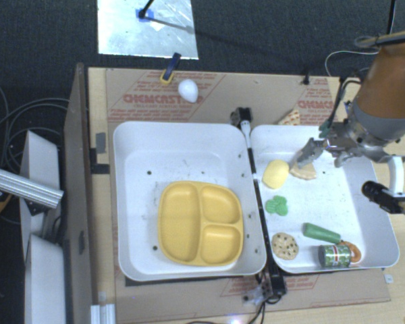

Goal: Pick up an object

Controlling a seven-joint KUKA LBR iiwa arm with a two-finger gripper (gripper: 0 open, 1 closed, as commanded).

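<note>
**Q:** Camera view, right half of the frame — which step is in hand?

**A:** The approach. The gripper [309,155] hangs low over the upper part of the right bin [381,238], its tip just above a tan wafer-like piece [303,173] and just right of the yellow lemon-shaped object [276,173]. Nothing shows between its fingers; whether they are spread or closed I cannot tell.

**Q:** Where do the candidate objects lie?

**A:** All in the right bin: the green leafy piece [277,205] below the lemon, the cookie [284,245], green cylinder [322,233] and can [335,255] toward the lower edge. The left bin [131,147] holds a yellow divided tray [201,223].

**Q:** What does the next move call for?

**A:** Judged from the pose — a short descent centred on one object, probably the wafer or the lemon, then a firm close before lifting. The two touch, so a mis-centred grasp may nudge both.
</note>
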